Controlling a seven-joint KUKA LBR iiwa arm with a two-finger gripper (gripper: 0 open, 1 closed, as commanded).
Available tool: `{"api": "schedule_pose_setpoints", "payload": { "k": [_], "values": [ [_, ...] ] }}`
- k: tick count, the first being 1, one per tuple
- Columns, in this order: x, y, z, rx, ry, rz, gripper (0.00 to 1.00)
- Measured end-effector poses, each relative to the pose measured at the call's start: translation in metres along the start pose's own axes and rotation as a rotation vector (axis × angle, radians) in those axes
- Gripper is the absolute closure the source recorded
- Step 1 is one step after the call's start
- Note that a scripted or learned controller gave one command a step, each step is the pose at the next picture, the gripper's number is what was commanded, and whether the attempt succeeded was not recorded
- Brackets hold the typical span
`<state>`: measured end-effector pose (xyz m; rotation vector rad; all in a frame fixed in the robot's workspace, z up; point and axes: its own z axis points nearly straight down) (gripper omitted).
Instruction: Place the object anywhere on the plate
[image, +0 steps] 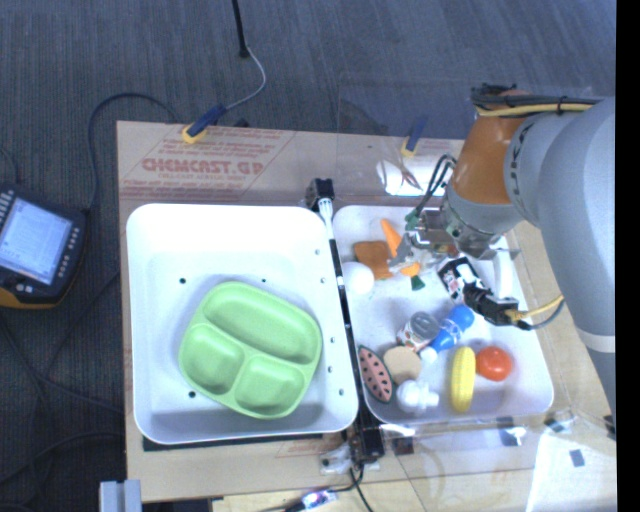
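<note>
The tool (418, 243) hung low over the far end of the right bin (530, 395), beside an orange carrot-like piece (390, 240); whether it was released or clenched could not be told. The green plate (250, 345) lay in the left bin (150, 300), well apart from the tool. A clean pick would probably call for one isolated item, lifted clear of the divider.

Even, bright overhead light, soft shadows, slight overall softness, white bins (150, 300) near-glaring.
</note>
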<state>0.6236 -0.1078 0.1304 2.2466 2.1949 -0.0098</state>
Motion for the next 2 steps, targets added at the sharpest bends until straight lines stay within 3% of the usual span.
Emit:
{"api": "schedule_pose_setpoints", "payload": {
  "k": [1,2],
  "values": [
    [0.0705,-0.0435,-0.0535,-0.002,0.004,-0.268,1.0],
    [0.0702,-0.0439,-0.0528,-0.001,0.004,-0.268,0.0]
  ]
}}
